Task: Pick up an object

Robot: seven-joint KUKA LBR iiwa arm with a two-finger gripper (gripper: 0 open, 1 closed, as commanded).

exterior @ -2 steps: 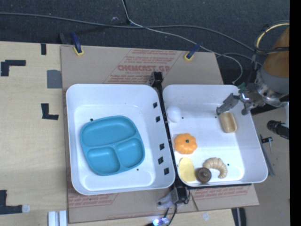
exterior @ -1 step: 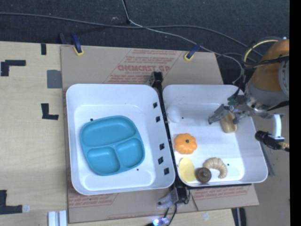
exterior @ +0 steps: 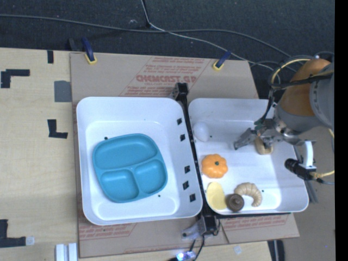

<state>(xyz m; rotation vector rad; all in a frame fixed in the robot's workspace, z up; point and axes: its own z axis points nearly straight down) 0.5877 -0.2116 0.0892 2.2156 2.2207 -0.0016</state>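
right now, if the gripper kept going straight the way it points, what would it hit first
The gripper points left across the right bin. Going straight on, it would probably meet the small white ball near the divider first, passing above the orange pumpkin. Height is hard to judge from above, so it might skim over.

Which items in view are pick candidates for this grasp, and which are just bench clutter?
Pick candidates, right bin: orange pumpkin, croissant, yellow piece, brown round piece, white ball, tan object by the gripper.

Clutter: blue divided tray in left bin, cardboard sheet, two clamps, cables.
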